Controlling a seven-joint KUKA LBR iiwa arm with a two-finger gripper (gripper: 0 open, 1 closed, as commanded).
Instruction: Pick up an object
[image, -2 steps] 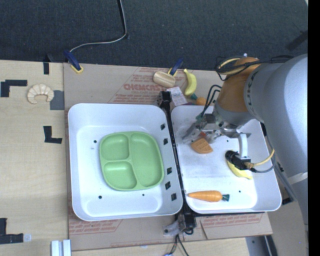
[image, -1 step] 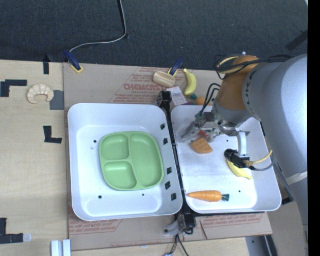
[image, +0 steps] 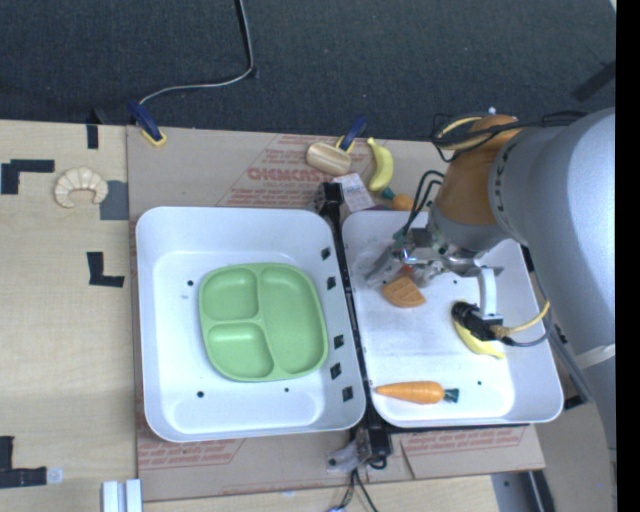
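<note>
End effector low over the orange wedge in the right bin

End effector (image: 405, 262) sits just above the orange wedge (image: 404, 292), its opening impossible to judge; carrot (image: 408, 393) lies nearer the front wall, banana (image: 478, 336) to the wedge's right; likely the approach step; next comes closing squarely on the wedge

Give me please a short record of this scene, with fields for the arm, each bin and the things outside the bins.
arm: grey with orange band, reaching in from the right
gripper: low over the right bin, right above the orange slice
left bin: holds a green divided plate
right bin: holds an orange slice, a carrot and a banana
behind the bins: second banana, a wooden piece
far left of bench: croissant
</note>
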